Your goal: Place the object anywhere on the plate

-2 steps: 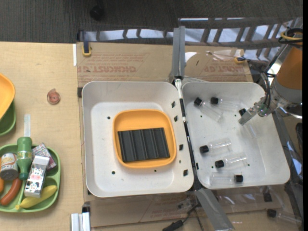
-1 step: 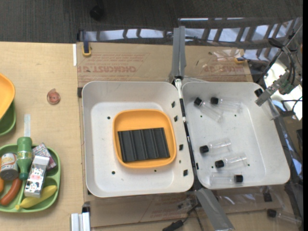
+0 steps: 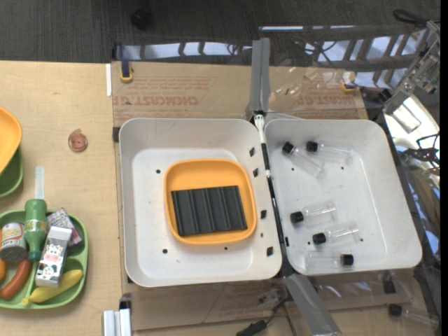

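Sitting centred in left bin (image 3: 143, 208), orange plate (image 3: 208, 170) clears every wall; claw state cannot be told.

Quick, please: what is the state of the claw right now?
Claw: cannot be told.
The vials lie loose in the right bin.

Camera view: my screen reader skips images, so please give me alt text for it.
An orange plate carrying a ribbed black slab sits in the left white bin; the right bin holds several clear vials with black caps.
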`<state>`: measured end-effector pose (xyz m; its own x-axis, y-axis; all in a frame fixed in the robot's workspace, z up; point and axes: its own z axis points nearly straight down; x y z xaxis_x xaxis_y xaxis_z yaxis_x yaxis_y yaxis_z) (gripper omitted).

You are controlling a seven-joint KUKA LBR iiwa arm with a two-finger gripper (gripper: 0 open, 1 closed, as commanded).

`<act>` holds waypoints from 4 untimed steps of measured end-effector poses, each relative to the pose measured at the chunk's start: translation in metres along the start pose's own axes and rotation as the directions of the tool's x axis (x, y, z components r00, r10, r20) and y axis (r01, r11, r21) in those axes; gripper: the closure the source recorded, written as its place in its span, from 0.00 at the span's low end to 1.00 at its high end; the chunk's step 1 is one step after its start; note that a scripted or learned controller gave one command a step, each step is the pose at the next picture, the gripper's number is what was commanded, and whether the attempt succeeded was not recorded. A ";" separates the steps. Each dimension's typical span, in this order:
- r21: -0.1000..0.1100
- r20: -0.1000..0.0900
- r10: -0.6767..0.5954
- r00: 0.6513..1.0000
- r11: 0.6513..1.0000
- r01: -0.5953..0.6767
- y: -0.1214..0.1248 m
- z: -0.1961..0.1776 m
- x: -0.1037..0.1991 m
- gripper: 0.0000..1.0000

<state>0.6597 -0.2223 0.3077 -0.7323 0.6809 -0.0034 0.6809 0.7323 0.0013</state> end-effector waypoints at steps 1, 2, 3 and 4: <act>-0.001 0.001 -0.269 0.963 0.963 0.269 -0.012 -0.051 0.012 1.00; -0.001 -0.003 -0.437 0.899 0.899 0.437 -0.064 0.019 0.100 1.00; -0.002 0.001 -0.658 0.753 0.753 0.658 -0.013 0.040 0.015 1.00; -0.001 0.002 -0.702 0.712 0.712 0.702 -0.003 -0.041 0.002 1.00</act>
<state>0.6559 -0.2229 0.3491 -0.9996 -0.0291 -0.0058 -0.0291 0.9996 -0.0003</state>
